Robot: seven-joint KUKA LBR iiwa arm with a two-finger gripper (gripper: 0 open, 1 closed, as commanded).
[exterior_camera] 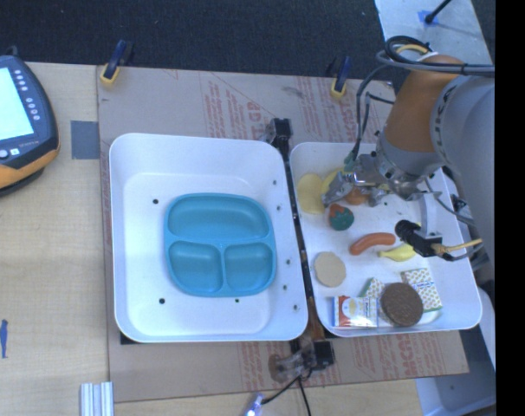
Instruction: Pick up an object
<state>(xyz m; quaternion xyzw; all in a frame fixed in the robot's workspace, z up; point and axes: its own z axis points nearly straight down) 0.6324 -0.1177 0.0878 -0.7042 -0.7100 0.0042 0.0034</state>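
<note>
Overhead view of the bench. The arm (436,120) enters from the right and bends down over the far side of the right bin (321,237). The gripper (353,187) sits low among the items at the bin's far left; whether it is apart or closed cannot be told, and nothing is visibly held in it.

Items available for picking all lie in the right bin:
- An orange piece (358,197) lies right at the gripper, partly hidden by it.
- A teal ball (341,218) lies just beside the gripper, on its near side.
- A yellow piece (308,191) lies to the gripper's left, against the bin's left wall.
- A sausage (371,243) and a banana (398,253) lie side by side at mid-bin.
- A tan disc (330,269) lies near the left wall.
- A carton (353,311), a brown disc (402,304) and a checked packet (424,289) crowd the near edge; the brown disc overlaps the packet.

The left bin (141,232) holds a blue divided plate (219,243), lying flat at its centre. Both bins rest on a cardboard sheet (202,102). A tablet (7,120) lies at the bench's left edge, well apart from the bins.
</note>
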